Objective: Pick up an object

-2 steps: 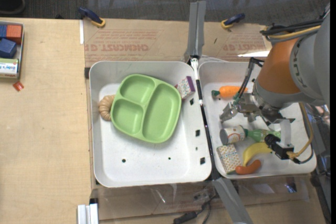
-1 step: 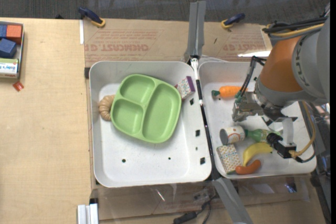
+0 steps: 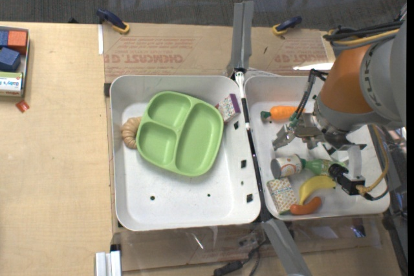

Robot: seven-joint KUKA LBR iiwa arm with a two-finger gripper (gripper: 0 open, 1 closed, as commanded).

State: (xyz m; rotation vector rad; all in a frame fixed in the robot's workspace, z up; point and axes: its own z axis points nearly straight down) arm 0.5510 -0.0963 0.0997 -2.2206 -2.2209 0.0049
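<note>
Right now my gripper (image 3: 292, 136) hangs over the middle of the right bin (image 3: 381, 203); whether it is clenched I cannot tell. Just below it lies a small can (image 3: 285, 167), a banana (image 3: 315, 186) toward the front edge.

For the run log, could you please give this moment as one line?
arm: over right bin | gripper: above small can, nothing seen held | nearby: carrot, banana | left bin: green plate

matt green plastic plate (image 3: 180, 134), glossy white bins (image 3: 187, 207)
</note>
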